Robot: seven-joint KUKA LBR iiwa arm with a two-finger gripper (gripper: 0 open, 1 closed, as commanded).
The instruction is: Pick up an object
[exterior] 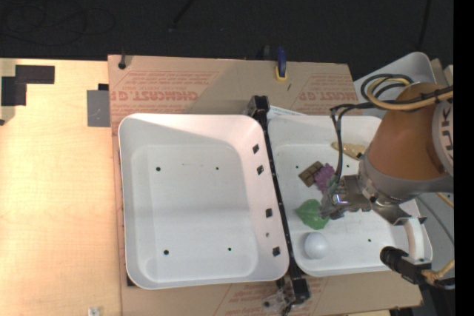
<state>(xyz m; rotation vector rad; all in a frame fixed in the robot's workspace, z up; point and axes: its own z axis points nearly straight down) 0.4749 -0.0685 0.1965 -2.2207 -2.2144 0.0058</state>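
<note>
**Tool low over the green object in the right bin**

A green object [312, 214] lies on the floor of the right bin [355, 263], near its middle. The tool [331, 205] sits just beside it, touching or nearly touching its upper right edge; whether it is wide or narrow cannot be told. A white ball [316, 245] rests just below the green object, and a purple piece [324, 175] with a brown block [309, 173] lies just above. The left bin [137, 159] adjoins on the table [52, 196].
</note>
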